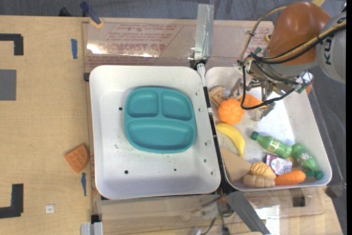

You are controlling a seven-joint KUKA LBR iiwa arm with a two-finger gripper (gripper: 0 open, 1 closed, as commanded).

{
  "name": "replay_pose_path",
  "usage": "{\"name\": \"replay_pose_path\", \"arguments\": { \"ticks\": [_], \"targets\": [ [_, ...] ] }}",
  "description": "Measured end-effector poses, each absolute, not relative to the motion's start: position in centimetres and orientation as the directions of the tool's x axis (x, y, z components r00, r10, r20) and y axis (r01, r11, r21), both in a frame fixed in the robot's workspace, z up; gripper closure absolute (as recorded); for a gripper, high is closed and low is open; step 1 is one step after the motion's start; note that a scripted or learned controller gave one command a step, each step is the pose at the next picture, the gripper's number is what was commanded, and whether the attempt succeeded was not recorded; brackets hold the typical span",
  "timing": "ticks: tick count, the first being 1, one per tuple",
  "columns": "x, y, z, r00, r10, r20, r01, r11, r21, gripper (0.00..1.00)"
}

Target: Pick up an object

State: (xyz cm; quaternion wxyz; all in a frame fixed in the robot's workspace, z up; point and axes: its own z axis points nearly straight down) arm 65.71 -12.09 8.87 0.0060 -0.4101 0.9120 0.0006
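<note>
Now low over the back of the right bin (318, 118) with the gripper (257, 93), poised just beside the orange fruit (231, 111) and seemingly above a second orange piece (251, 100) half hidden under the cabling. Gripper opening: impossible to call, masked by wires and its own body, and nothing clearly seen in its hold. Looks like the reaching stage, then: approach made, grasp unconfirmed, lift not yet done. Plenty of candidates lying in that bin: banana (234, 137) just in front of the orange fruit, green bottle (273, 146) off to one side, purple packet (278, 163), carrot (290, 177) and a bread-like piece (258, 173) along the near edge. Over in the left bin (104, 135), a teal divided plate (160, 118), well apart from the action. Left to do, by this reckoning: close on one item, most likely one of the orange pieces, and raise it clear of the bin wall without nudging the neighbours.
</note>
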Motion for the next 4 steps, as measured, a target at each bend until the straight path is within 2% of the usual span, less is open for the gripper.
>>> {"name": "replay_pose_path", "arguments": {
  "ticks": [1,2,3,4],
  "targets": [
    [63.8,-13.9,8.9,-0.669,-0.743,-0.008,-0.743,0.669,-0.006,0.00],
    [63.0,-13.0,8.9,-0.669,-0.744,-0.008,-0.744,0.669,-0.007,0.00],
    [62.2,-16.5,8.9,-0.609,-0.793,-0.007,-0.793,0.609,-0.008,0.00],
    [58.3,-11.8,9.1,-0.624,-0.781,-0.007,-0.781,0.624,-0.020,0.00]
  ]
}}
